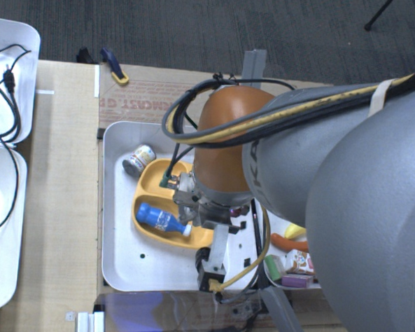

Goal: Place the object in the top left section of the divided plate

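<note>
A yellow divided plate point(153, 178) lies in the white bin point(118, 254). A blue bottle with a white cap point(161, 220) lies in the plate's lower section. A small silver can point(138, 159) rests on its side just beyond the plate's upper left rim, on the bin floor. The arm's orange band and wrist cover the plate's right part. My gripper point(182, 195) is down over the plate's middle, right beside the bottle; the wrist hides its fingertips.
At the right, under the arm, sit small food items: an orange carrot-like piece point(288, 242), a yellow piece point(295, 232) and a small carton point(299, 261). A blue-and-yellow tool point(113, 65) lies on the bench beyond the bin. Another white bin point(3, 184) with black cables stands at the left.
</note>
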Tool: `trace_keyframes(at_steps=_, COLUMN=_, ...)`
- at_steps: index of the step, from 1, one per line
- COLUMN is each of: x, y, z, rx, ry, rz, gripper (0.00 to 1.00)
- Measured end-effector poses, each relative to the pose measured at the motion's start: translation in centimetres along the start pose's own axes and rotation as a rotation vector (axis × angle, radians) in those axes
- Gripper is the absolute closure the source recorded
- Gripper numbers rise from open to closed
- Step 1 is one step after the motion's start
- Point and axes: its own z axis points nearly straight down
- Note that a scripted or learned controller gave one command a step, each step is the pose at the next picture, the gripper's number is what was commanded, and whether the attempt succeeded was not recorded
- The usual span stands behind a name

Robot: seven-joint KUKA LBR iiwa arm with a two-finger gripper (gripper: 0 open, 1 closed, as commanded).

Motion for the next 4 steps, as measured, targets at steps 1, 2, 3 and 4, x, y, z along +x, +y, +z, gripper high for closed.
trace_keyframes(at_steps=1, x=-1.1, y=0.1, z=0.2, rx=-0.008, ry=0.007, rz=-0.221, gripper=1.0)
trace_keyframes(at_steps=2, x=-7.2, y=1.3, z=5.0, rx=-0.007, ry=0.007, rz=-0.322, gripper=1.0)
trace_keyframes(at_steps=3, x=-7.7, y=1.4, z=8.0, rx=-0.008, ry=0.007, rz=-0.414, gripper=1.0)
trace_keyframes(at_steps=4, x=-7.7, y=1.4, z=8.0, rx=-0.008, ry=0.007, rz=-0.414, gripper=0.0)
